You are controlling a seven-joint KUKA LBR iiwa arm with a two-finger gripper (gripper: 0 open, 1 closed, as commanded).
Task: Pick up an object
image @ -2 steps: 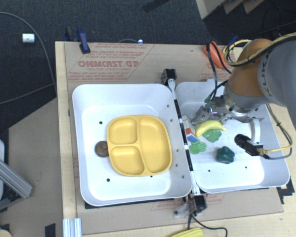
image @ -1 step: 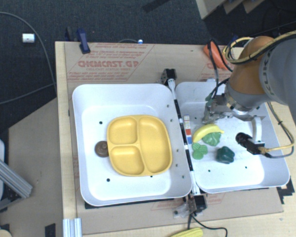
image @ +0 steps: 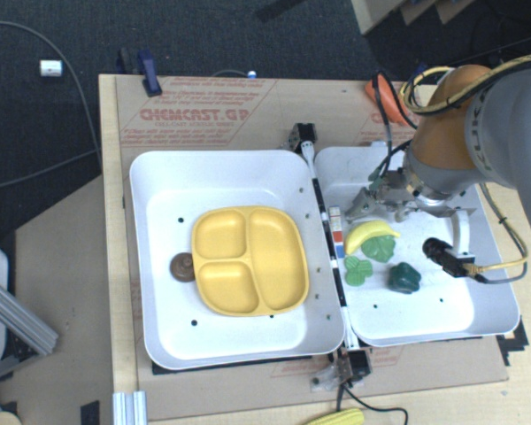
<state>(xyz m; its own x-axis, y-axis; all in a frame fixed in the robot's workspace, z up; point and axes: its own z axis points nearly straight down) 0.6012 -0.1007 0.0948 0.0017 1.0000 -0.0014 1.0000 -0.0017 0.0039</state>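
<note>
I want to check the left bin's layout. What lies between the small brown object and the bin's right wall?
In the camera view, the yellow divided plate lies between the brown object and the left bin's right wall.

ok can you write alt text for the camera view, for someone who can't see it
A grey robot arm reaches from the right over the right white bin, above a yellow banana and three green toy foods. The left white bin holds a yellow divided plate with a small brown object beside it.
</note>
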